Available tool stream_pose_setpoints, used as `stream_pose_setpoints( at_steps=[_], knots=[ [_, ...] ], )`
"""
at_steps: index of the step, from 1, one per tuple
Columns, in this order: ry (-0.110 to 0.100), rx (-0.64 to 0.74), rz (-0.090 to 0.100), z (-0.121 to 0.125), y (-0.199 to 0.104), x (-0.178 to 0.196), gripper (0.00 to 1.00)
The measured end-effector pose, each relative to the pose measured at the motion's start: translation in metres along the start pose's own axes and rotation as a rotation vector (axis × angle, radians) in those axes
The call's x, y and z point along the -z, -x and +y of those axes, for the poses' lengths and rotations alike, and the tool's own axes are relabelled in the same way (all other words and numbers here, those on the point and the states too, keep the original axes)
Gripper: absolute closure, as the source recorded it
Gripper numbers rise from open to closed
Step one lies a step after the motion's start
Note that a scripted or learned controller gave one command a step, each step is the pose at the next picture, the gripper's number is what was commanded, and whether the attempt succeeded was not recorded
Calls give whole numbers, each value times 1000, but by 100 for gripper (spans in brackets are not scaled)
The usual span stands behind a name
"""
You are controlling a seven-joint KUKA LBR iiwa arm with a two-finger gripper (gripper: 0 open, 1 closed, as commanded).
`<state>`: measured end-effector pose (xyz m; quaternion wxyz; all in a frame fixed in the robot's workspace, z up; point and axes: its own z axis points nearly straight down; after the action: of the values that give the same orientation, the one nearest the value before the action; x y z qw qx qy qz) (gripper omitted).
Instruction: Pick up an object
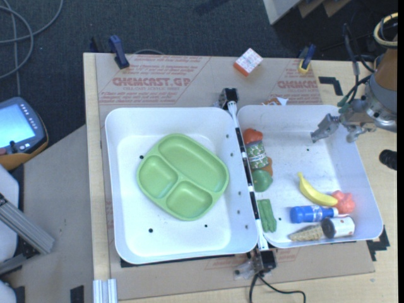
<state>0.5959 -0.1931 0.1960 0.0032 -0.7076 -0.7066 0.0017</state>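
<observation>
White bins on the desk, toys piled along the lower right of the frame: cone (306, 233), blue bottle (311, 214), banana (315, 194), all untouched. Further up, the end effector (328, 129) hovers over bare bin floor, holding nothing; can't tell how wide it is. Looks like approach stage: next it needs to swing down toward the banana.

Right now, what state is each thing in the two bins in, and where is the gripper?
Green tray: flat, right way up, left bin.
Banana: lying loose, right bin.
Blue tube: on its side.
Cone: on its side, by the front wall.
Green bottle: lying along the divider.
Gripper: over the right bin's back corner, apart from the items, holding nothing.
</observation>
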Motion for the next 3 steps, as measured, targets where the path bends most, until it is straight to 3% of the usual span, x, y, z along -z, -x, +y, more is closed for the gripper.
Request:
stream_pose_setpoints(
  at_steps=[1, 2, 3],
  knots=[
    [-6, 0, 3, -64, -17, -83, 0],
    [1, 3, 1, -79, -44, -111, 0],
    [8, 0, -2, -77, -42, -99, 100]
  ],
)
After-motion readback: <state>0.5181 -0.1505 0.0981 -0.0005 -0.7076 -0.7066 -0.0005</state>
